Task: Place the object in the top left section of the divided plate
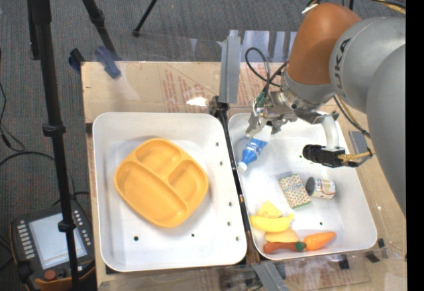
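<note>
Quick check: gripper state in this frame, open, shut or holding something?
Gripper: open, holding nothing, poised just above the blue tube in the right bin.

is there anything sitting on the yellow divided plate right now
No, the yellow divided plate lies bare in the left bin, with every section showing only its own surface.

I see the gripper [263,122] over the right bin's [361,217] far left corner, a tube [251,152] just below it, a divided plate [161,181] in the left bin [106,217] well to its left, toy food [291,233] nearer me along the right bin's front.
</note>
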Available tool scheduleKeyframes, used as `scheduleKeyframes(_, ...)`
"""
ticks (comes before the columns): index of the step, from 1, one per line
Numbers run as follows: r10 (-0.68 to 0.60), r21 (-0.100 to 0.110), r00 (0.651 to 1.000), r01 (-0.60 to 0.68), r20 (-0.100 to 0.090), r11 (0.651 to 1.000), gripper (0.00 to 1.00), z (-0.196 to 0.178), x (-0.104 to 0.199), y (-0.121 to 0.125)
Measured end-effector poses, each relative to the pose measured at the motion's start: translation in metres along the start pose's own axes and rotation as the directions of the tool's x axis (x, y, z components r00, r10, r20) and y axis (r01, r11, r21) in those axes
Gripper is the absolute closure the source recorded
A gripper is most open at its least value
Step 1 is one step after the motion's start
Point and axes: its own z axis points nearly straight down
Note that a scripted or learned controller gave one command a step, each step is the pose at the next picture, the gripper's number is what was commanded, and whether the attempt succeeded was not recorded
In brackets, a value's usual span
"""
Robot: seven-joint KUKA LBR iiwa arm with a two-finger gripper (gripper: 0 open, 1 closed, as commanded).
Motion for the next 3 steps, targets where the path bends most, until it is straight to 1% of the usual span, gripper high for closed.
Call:
scheduleKeyframes(1, -0.067, 0.0, 0.998, 0.067, -0.001, 0.998, 1.0, 0.0, 0.007, 0.001)
scheduleKeyframes(2, -0.087, -0.001, 0.996, 0.087, 0.0, 0.996, 1.0, -0.053, 0.063, 0.007)
scheduleKeyframes(3, -0.203, 0.002, 0.979, 0.203, 0.0, 0.979, 1.0, -0.067, 0.138, -0.043)
